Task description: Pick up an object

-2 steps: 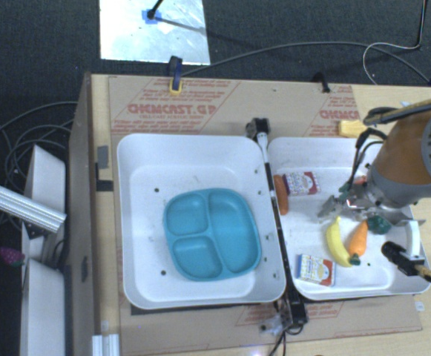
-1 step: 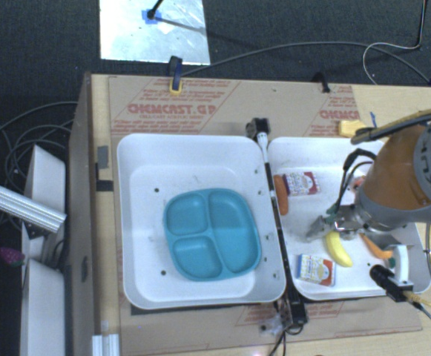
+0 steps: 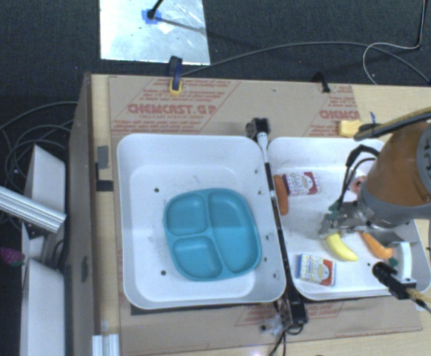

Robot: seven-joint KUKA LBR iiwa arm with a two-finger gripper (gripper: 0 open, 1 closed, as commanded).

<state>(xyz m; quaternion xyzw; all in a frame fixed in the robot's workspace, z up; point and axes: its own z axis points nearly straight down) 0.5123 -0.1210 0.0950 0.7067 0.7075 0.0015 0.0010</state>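
1. Reaching in from the right, the arm point(image 3: 412, 169) sets its gripper point(image 3: 339, 221) low in the right bin point(image 3: 326, 148), right at the upper end of the banana point(image 3: 340, 246).
2. Finger opening: cannot tell; nothing seen clearly held.
3. Right bin also holds a hot dog point(image 3: 280, 193), two small cartons point(image 3: 300, 183) point(image 3: 316, 269) and a carrot point(image 3: 377, 245).
4. Left bin point(image 3: 137, 199) holds a blue divided plate point(image 3: 212, 233).

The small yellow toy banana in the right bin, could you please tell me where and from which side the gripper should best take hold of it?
Grip the small yellow toy banana across its narrow middle, coming straight down from above. It lies flat on the floor of the right white bin, its length running diagonally, so the fingers should close across that line. The orange carrot-like piece lies close on one side, so I would stay clear of that end.
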